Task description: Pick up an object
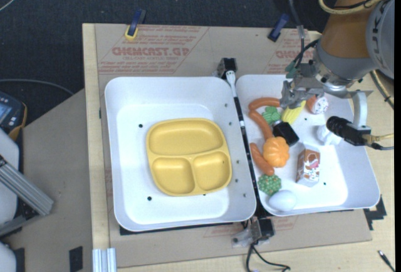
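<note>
— Our pincer (294,96) sits low over the back of the right shallow white plastic bin (360,192), at the end of the grey arm with the orange band (351,10). Whether it is released or clenched we cannot tell; the wrist body hides that part.

— What lies beneath it?

— A small yellow toy piece, perhaps corn (293,115), just beside a green leafy toy (271,115) and two orange sausage-shaped toys (262,113). Nothing shows as gripped, so we judge the pick not yet made.

— And the other candidates?

— A round orange toy pumpkin (276,151), a small brown-and-white carton (308,166), a green broccoli toy (269,184) and a white egg-shaped toy (282,200) nearer the front. The left white bin (122,139) carries a yellow three-compartment plastic tray (187,156).

— How do we do this well?

— The cluster is tight, pieces touching. We should centre on one item, come straight down so neighbours are not wedged in, close fully, then lift slowly and check that something rises with us.
</note>
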Robot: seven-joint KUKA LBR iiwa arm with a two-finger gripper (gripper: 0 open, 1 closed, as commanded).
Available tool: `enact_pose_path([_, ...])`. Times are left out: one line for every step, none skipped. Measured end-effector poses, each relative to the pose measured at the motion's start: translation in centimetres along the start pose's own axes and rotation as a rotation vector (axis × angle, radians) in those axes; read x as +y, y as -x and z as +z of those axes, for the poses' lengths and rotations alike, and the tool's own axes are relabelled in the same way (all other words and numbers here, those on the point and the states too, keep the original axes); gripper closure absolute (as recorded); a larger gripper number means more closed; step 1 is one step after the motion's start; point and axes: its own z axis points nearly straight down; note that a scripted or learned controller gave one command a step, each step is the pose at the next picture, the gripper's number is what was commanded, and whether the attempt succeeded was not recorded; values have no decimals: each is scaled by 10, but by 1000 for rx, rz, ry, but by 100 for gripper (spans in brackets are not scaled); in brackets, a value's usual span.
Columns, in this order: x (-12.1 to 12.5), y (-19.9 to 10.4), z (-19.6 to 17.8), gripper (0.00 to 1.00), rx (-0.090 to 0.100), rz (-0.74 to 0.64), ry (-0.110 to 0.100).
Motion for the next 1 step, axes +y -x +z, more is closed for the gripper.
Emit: enact_pose_path([19, -48, -1, 100, 0, 1, 1])
